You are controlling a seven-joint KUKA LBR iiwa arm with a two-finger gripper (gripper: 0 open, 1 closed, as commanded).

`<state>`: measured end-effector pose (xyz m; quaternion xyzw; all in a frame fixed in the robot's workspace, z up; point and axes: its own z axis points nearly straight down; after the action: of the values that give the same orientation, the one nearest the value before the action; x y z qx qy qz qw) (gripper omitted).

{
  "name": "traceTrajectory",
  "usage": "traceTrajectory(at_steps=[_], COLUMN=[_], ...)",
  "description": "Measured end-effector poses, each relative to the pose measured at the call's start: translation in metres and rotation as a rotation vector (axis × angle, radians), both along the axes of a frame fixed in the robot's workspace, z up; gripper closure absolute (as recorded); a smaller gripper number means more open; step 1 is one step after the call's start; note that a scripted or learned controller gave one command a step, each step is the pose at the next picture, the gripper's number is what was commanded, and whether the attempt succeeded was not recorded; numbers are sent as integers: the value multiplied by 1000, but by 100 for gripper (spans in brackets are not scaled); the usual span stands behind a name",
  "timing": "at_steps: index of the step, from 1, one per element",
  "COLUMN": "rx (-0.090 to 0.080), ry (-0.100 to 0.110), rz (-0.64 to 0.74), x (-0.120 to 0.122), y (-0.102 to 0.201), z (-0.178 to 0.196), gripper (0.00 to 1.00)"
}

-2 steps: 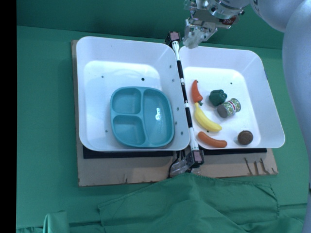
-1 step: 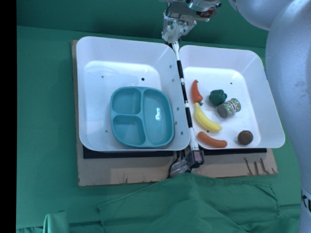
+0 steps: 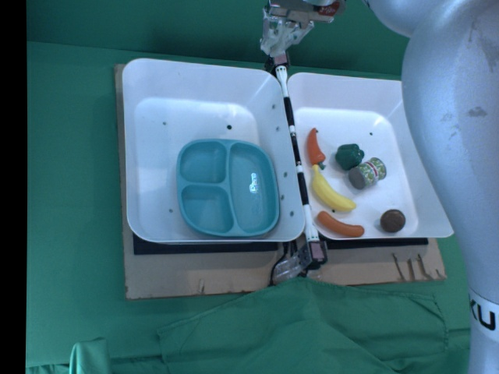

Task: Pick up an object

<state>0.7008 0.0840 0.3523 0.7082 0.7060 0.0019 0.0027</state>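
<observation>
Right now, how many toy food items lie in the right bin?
6, all visible: red pepper near the divider, banana below it, sausage at the front, broccoli, can beside it, brown ball front right.

Smooth grey arm (image 3: 444,123), black "KU" lettering, metallic wrist with red detail.

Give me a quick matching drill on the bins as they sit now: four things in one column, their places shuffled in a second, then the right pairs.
Things
1. teal divided plate
2. banana
3. brown ball
4. tool

Places
A. right bin, near its front right corner
B. above the far end of the divider between the bins
C. left bin, toward its front
D. right bin, on its left side, between the red pepper and the sausage

Pairs: 1-C, 2-D, 3-A, 4-B
</observation>
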Motion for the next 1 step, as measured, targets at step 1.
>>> traceTrajectory(at_steps=[1], rx=[2], ry=[4], rz=[2], x=[-67], y=[45], z=[15], gripper=[100])
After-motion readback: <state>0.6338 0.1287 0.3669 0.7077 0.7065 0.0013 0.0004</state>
